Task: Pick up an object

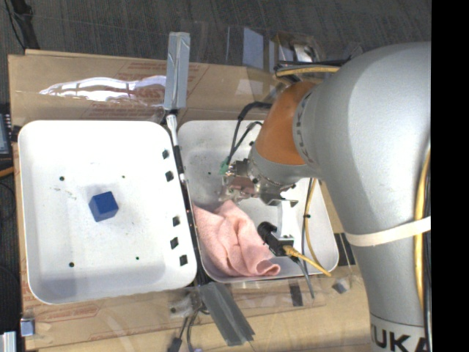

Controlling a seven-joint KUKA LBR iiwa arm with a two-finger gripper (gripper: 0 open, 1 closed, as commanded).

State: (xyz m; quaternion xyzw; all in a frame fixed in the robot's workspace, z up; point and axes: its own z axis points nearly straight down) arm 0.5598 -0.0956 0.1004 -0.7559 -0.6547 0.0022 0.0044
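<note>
Big grey arm leans down into the right bin

A blue block (104,205) sits in the left bin (44,167). In the right bin (201,141), the end effector (236,184) is just above a pink cloth (234,242); I cannot tell its grip. The arm (366,145) bends in from the right, orange band low

Soft pink cloth (234,240) lies crumpled in a smooth glossy white plastic bin (198,145); matt blue cube (103,205).
</note>
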